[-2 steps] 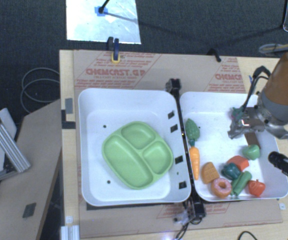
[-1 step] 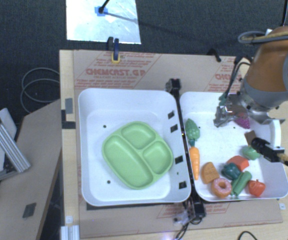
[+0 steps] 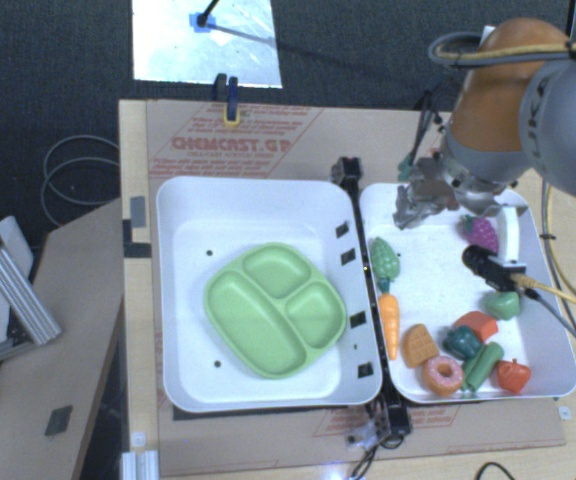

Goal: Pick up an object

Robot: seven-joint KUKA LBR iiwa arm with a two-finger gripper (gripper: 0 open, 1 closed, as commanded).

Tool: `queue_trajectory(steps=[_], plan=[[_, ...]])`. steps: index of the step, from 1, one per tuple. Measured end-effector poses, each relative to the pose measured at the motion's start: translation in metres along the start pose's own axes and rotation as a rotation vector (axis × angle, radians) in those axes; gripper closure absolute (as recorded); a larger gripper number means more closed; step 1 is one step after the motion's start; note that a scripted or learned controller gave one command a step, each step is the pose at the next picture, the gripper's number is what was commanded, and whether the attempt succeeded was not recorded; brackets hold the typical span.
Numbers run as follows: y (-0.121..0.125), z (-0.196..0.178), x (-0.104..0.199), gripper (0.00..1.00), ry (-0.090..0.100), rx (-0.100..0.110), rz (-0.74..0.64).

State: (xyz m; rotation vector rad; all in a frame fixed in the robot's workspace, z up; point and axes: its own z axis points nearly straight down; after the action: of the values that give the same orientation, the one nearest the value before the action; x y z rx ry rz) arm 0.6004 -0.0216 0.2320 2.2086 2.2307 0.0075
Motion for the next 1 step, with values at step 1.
queue_trajectory(steps=[1], plan=[[0.0196, 0.0016, 0.0560, 1.00, 0.000, 0.002, 0.000]])
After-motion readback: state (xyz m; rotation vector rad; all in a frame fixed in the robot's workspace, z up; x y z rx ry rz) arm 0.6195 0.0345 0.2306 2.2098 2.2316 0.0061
